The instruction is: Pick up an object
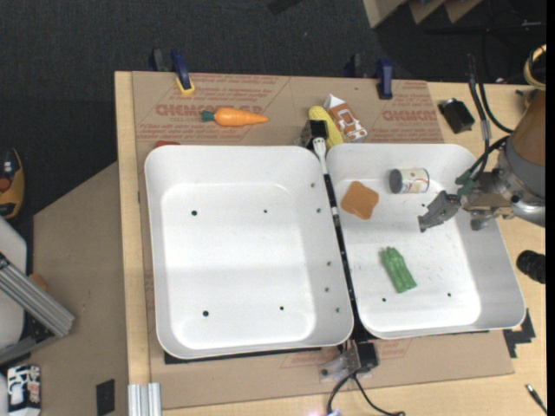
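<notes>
A carrot (236,118) lies on the cardboard (260,98) behind the left bin. Two blue clamps (182,72) grip the board's far edge. A black cable (364,397) trails off the near edge.

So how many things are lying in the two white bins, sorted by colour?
Orange-brown: 1, the block in the right bin
Green: 1, the ridged piece in the right bin
Grey and white: 1, the small can in the right bin
Total: 3, all in the right bin
</notes>
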`<state>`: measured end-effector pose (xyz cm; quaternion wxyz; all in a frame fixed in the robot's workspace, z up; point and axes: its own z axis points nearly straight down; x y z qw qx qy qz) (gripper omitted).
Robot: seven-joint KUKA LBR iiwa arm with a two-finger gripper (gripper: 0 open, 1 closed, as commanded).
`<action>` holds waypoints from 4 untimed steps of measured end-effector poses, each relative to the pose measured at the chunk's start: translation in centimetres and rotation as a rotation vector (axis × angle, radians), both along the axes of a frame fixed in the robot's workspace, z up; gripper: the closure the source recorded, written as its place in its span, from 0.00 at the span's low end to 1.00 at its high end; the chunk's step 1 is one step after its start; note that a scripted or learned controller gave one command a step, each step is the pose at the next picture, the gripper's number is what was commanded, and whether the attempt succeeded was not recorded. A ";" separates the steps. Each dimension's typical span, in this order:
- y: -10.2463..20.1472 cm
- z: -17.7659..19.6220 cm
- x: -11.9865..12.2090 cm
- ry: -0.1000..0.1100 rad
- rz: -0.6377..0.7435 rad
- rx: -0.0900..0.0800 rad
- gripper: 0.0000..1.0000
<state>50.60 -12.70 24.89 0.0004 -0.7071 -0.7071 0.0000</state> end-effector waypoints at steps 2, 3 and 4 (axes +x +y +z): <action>1.7 -16.8 3.3 0.004 -0.007 0.000 0.00; 2.0 -15.4 3.5 -0.003 -0.002 -0.002 1.00; 3.3 -16.5 1.6 0.004 -0.001 0.002 1.00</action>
